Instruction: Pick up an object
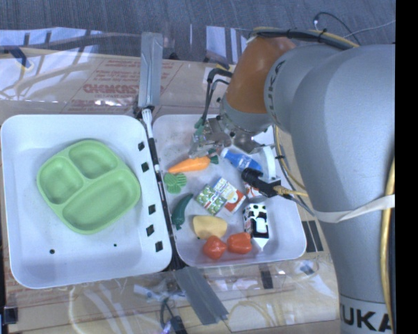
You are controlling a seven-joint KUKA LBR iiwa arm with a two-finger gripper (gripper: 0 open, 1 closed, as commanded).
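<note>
Bench (69,85); two white bins (14,249)

Gripper (207,136) low over far end of right bin (292,236), hemmed in. Just below it the carrot (190,164); blue bottle (240,161) just to its right, under the wrist. Nearer the camera, obstacles crowd the floor: green ridged piece (174,181), printed carton (219,196), dark green veg (181,209), yellow item (209,226), two red-orange pieces (227,245), black-and-white carton (256,223). Free floor: small patch to gripper's left by the divider wall. Well to the left, left bin (21,249) has open floor around green divided plate (88,184).
</note>
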